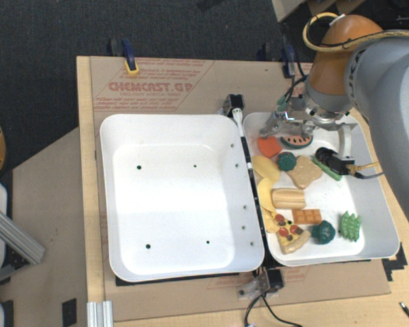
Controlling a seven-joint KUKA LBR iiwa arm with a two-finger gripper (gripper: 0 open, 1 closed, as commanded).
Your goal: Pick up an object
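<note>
Nothing lifted yet: all toys lying in the right bin (378, 240), left bin (123, 131) bare. Gripper (290, 122) low over the right bin's far corner, finger spread impossible to tell. Just below it, a red piece (269, 146) and a watermelon slice (296, 140), neither seen between fingers. Grasp and lift remaining.

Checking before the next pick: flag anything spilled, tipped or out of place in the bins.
Nothing stands out. The toy food sits crowded inside the right bin, nothing over its rim. The gripper is at that bin's far end.
</note>
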